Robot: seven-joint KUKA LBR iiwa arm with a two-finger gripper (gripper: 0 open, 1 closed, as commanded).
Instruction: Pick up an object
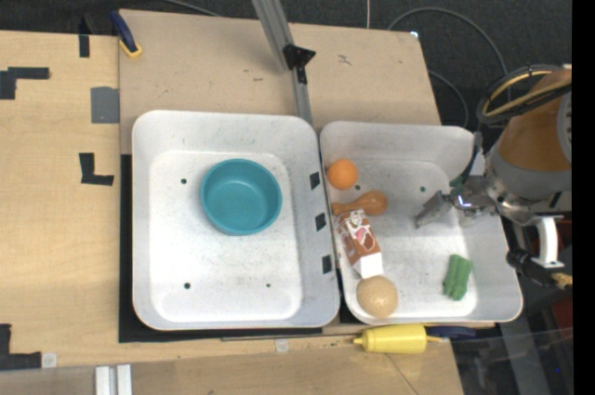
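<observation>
On the worktop (232,77) sit two shallow white bins side by side. Within the left bin (158,291) rests a teal bowl (242,196), upright and a little left of that bin's middle, well apart from everything else. Over the right bin (423,147) the grey arm (530,151) reaches in from the right, its orange band showing above the wrist. The jaws (429,213) hang low above bare bin floor near the right bin's middle; whether they stand apart or together I cannot tell, and nothing shows between them.

Along that bin's left wall lies a row of small things. An orange ball (342,174) is nearest the far end; just beside it, toward the near side, lies a tan pear-shaped piece (364,203). Next comes a red-and-white carton (361,242), lying flat and lengthwise, and touching its near end is a beige ball (377,296). A green block (456,276) lies by the right wall, near the jaws but apart from them. A yellow bottle (395,339) lies on its side outside the bin, just beside its near rim.
</observation>
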